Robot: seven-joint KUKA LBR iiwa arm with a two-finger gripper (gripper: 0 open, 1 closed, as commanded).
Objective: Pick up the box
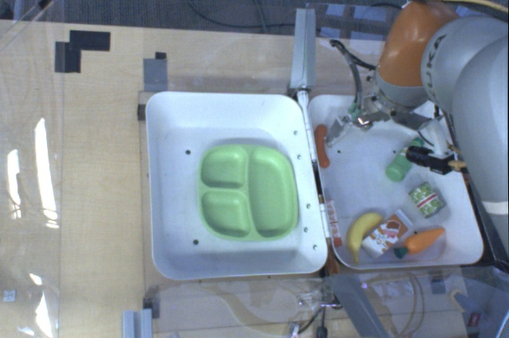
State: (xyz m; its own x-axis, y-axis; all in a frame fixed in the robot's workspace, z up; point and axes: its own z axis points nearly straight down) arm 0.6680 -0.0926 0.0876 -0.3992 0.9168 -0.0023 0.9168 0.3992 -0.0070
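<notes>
The box [387, 235], a small red and white carton, lies flat near the front of the right bin [350, 193]. It sits between a yellow banana [362, 231] on its left and an orange carrot [421, 241] on its right, touching or nearly touching both. My gripper [355, 122] hangs low over the back of the same bin, well behind the box and a little to its left. Nothing shows between its tips.
A red sausage [320, 147] lies along the right bin's left wall. A green bottle [398, 167] and a small green, white and red pack [427, 200] lie right of centre. The left bin [167, 169] holds a green divided plate [248, 192].
</notes>
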